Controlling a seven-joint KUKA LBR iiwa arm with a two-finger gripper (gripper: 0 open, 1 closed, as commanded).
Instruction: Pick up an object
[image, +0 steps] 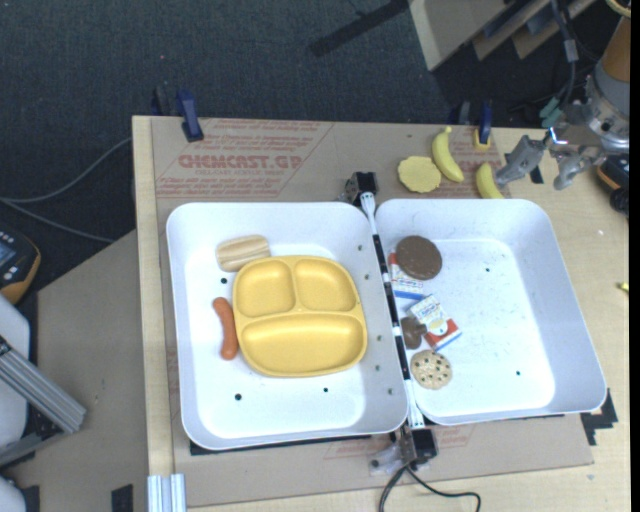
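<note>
White plastic bins sit side by side on the table (560, 455) as the pincer (548, 160) hangs above the far right corner, outside the right bin (540, 300), its two fingers spread with nothing between them. Candidate objects cluster along that bin's left wall: a brown round patty (418, 257), a small packet (408, 292), torn wrappers (432, 325) and a chocolate-chip cookie (431, 369). All lie toward the near left of the pincer, across the bin's bare floor, the patty being the closest of them. Closer still, on the table itself just beside the pincer, are a toy banana (448, 155), a second banana piece (487, 181) and a yellow round chip (419, 174); the first banana's long axis runs roughly front to back. The left bin (200, 390) holds a yellow divided plate (298, 315), with a sausage (227, 327) at its left and a bread roll (243, 251) just behind it, all well apart from the pincer. No object is yet in its grasp.
</note>
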